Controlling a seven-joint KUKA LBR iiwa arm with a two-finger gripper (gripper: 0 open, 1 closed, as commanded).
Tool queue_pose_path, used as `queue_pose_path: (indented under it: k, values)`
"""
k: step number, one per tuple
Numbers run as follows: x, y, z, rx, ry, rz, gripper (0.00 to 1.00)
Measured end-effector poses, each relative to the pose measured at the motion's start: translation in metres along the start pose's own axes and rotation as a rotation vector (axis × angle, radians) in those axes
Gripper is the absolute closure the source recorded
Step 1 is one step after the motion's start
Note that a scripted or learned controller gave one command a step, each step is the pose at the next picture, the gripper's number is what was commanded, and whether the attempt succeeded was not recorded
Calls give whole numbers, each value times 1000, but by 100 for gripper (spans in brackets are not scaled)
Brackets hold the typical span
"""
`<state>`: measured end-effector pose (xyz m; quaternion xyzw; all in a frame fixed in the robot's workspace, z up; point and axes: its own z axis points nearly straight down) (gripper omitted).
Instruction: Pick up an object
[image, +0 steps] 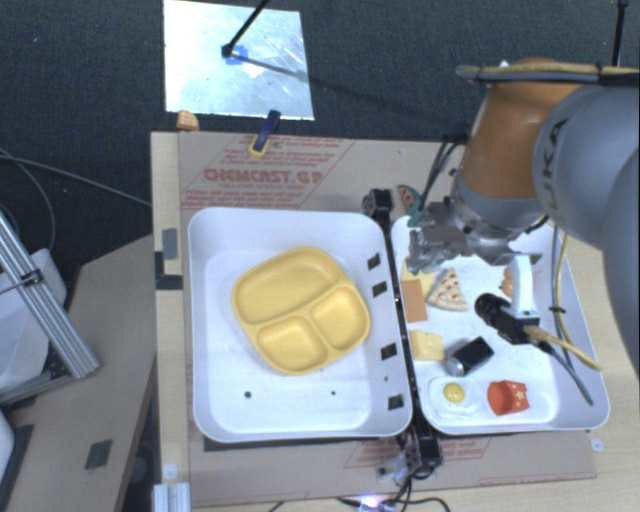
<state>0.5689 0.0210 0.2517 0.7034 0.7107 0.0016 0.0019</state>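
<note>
On the left, the tabletop (110, 300) carries a printed cardboard sheet (300, 170) with both bins on it. The left bin (290, 400) holds a yellow tray (300, 308) with three compartments, lying flat and slightly turned.

Across the divide, the right bin (565, 380) is crowded with toy food. An orange slab (412, 298) lies near its left wall, touching a pizza slice (448, 290) beside it. Below them we see a yellow square (427, 346), a black block (470, 354), a fried egg (453, 393) and a red fries carton (508, 397), each near its neighbours.

The hand (428, 255) hangs over the bin's far left part, just above the slab and the pizza slice. We cannot tell whether it is spread or pressed together, and we see nothing held in it. The arm (540, 130) covers the bin's far right corner. A small red and green piece (406, 197) at the far rim is too small to name, and an orange and white piece (520, 280) is partly hidden.
</note>
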Motion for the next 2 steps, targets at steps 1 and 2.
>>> queue_pose_path:
  k: [1,2]
  values:
    - [17,-36,-38,1,2,4,100]
    - [16,-34,-37,2,0,5,0]
